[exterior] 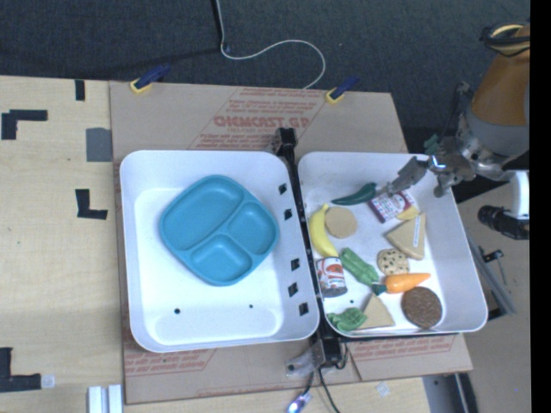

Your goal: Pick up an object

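Camera view: my hand [419, 172] hangs over the right bin's [465, 256] upper right corner. I cannot tell its state — nothing shows between the fingers. Below it lie a red packet [389, 205], green pepper [354, 195], banana [320, 233], cracker [341, 223], cheese wedge [408, 236], cookie [392, 261], carrot [405, 282] and can [332, 276]. The left bin [138, 231] holds a blue tray [219, 229].

Even, bright overhead light, soft shadows inside the white bins [138, 256], slight overall softness, mild glare on their floors.
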Tool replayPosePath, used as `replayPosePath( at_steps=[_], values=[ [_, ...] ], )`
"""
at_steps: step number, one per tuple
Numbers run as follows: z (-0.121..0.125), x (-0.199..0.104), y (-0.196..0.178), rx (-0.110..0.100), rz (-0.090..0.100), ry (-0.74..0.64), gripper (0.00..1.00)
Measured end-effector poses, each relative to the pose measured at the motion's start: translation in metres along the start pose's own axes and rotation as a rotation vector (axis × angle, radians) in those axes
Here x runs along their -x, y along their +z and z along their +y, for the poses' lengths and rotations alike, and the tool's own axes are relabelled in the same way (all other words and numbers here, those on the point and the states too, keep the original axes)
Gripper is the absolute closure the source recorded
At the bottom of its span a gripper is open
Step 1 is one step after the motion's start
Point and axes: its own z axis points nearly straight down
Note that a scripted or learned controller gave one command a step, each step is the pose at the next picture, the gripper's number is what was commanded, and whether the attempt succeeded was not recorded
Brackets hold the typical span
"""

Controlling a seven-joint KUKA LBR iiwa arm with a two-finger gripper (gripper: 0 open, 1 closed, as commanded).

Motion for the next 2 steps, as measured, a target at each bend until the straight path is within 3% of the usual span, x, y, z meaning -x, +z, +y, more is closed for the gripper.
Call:
replayPosePath(
  at_steps=[1,2],
  values=[
    [-0.033,-0.059,0.003,-0.002,0.002,-0.004,0.0],
    [-0.096,-0.103,-0.012,-0.003,0.002,-0.002,0.0]
  ],
)
